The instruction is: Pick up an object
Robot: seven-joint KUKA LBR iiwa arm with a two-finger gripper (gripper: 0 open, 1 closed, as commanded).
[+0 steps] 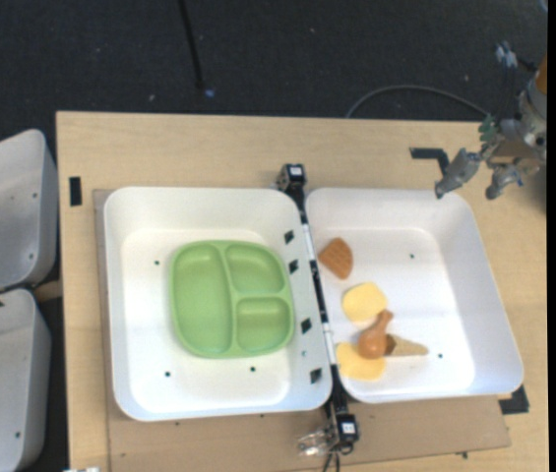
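Lighting was pretty even and soft, coming from overhead, so shadows were faint. The two white bins (pixel 405 214) ran bright, nearly washed out, and their rims lost detail. The green divided plate (pixel 230 297) showed mild sheen along its ridges. The dark floor past the bench's far edge was murky. The whole shot was soft and low-res, and the gripper (pixel 474 175) near the bench's right edge looked smeared.

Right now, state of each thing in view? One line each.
end effector: above the right bin's far right corner, holding nothing.
green divided plate: flat in the left bin, right side up.
orange-brown piece: lying in the right bin, apart from the rest.
upper yellow piece: lying flat.
drumstick: resting on the lower yellow piece.
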